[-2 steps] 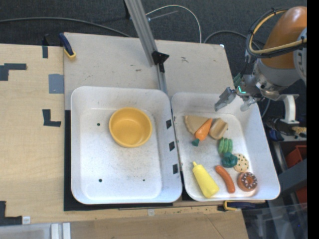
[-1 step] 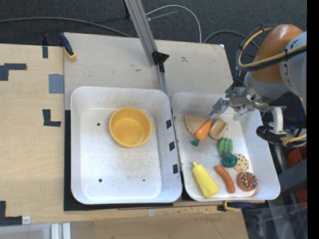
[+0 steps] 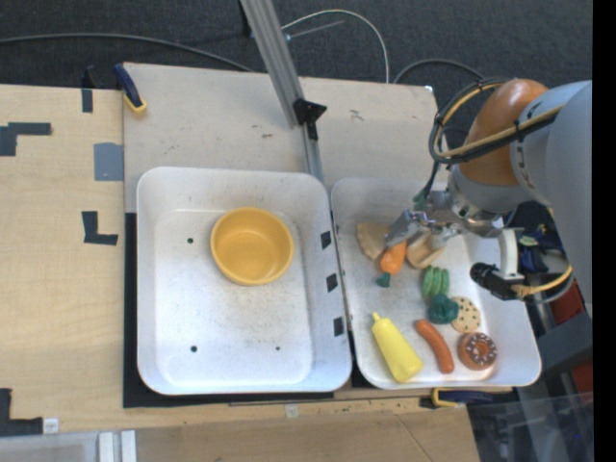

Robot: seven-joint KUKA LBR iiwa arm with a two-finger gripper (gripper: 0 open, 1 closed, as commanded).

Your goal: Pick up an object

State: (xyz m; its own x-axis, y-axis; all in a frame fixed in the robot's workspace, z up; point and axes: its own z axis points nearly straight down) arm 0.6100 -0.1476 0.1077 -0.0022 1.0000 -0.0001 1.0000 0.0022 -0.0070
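So the metal two-finger gripper (image 3: 412,227) is down in the right-hand shallow white bin (image 3: 531,359), near its upper middle. The small orange toy carrot with a green leafy end (image 3: 392,259) sits right under and just left of the fingertips, touching or nearly touching them, can't really tell which. Also can't tell how far apart the fingers are from this angle. The carrot's long axis runs roughly top to bottom in the camera view, tilted a bit, green end pointing down toward the near edge. A tan bread-like piece (image 3: 370,240) lies just left of it. The round yellow plastic bowl (image 3: 252,245) sits alone in the left white bin (image 3: 164,354).
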